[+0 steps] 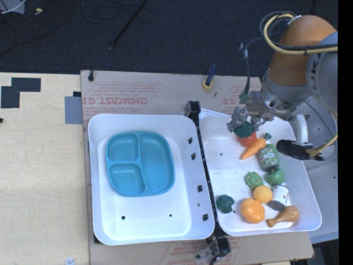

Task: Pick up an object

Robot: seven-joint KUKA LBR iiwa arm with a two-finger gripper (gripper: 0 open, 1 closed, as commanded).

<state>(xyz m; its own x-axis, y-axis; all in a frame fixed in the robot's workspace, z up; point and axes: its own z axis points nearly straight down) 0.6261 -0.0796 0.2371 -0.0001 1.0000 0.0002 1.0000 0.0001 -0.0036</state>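
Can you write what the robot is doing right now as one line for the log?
task: pick up an object | gripper: over right bin, at red toy beside carrot | left bin: blue tray

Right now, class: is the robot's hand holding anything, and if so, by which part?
It cannot be told. The hand sits low over a red and green item beside the carrot, but no grip shows.
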